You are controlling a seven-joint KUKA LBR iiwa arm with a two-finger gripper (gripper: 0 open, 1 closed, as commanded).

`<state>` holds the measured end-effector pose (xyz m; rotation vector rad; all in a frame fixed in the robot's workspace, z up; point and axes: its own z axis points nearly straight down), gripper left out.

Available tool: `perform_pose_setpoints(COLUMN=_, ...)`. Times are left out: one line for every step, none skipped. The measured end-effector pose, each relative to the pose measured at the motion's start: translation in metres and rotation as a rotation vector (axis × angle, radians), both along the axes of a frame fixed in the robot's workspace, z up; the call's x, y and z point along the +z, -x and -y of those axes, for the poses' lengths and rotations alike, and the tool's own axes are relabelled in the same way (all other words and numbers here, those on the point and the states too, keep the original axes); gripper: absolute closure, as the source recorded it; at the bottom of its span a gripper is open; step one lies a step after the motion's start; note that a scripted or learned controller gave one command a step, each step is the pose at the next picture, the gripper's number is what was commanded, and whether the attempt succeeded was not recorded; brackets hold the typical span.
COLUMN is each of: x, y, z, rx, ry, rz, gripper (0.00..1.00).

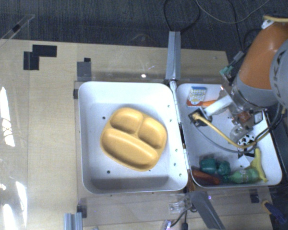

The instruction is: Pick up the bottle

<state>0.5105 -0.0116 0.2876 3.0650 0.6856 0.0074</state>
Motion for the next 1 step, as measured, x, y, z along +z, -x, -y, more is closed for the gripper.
perform_pose_setpoints(x=-0.1042, y=0.0184, z=-0.0633, rx=-0.181, ry=-0.002, rz=-0.006, gripper=0.0)
